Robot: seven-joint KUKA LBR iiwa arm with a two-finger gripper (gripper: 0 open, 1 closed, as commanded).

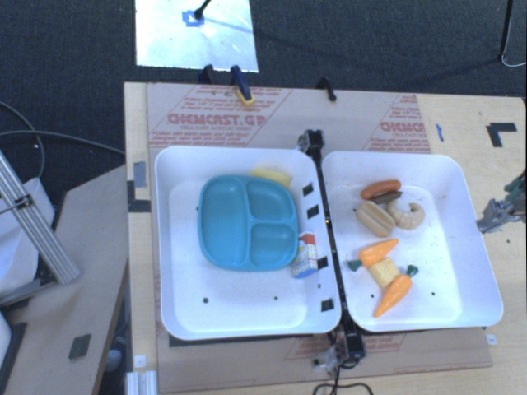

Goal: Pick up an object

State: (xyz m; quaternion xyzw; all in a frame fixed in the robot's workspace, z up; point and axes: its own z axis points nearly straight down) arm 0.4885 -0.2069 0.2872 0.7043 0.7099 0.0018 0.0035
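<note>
The gripper [501, 212] is seen at the right edge of the right bin [469, 189] — its state cannot be told — while two carrots [393, 293], a hot dog [380, 190] and a bun [375, 219] are placed in that bin, and a blue tray [247, 222] in the left bin [185, 303].

The left bin [185, 303] holds a divided tray [247, 222]; the right bin [461, 220] holds toy foods [387, 245] clustered at its left.
</note>
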